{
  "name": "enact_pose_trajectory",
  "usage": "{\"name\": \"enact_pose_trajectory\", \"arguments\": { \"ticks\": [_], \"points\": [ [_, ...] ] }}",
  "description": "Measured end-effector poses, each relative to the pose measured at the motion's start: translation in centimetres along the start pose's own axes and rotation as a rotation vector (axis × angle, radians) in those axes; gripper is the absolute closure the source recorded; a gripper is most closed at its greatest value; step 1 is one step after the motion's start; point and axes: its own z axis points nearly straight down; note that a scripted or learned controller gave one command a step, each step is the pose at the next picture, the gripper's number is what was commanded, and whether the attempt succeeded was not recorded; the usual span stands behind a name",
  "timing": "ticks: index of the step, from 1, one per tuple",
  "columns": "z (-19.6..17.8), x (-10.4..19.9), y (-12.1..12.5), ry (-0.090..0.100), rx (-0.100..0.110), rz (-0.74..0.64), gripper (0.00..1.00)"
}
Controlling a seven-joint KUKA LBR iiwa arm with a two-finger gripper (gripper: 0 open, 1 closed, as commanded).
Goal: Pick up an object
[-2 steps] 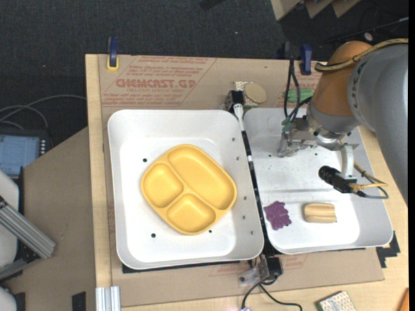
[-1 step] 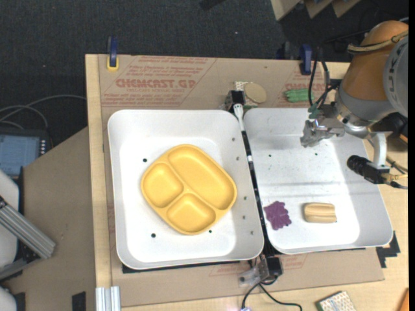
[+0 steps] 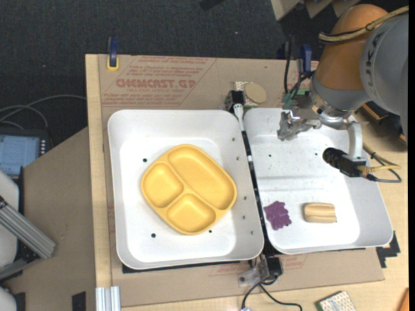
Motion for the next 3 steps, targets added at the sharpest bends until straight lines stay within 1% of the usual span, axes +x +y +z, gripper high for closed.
{"name": "enact_pose_trajectory", "arguments": {
  "ticks": [1, 2, 3],
  "points": [
    [5.9, -4.4, 2.1, -0.003, 0.007, 0.01, 1.0],
    [-1.8, -2.1, 1.2, -0.002, -0.004, 0.004, 1.0],
    [-3.0, -3.2, -2.1, 0.0, 0.008, 0.008, 1.0]
  ]
}}
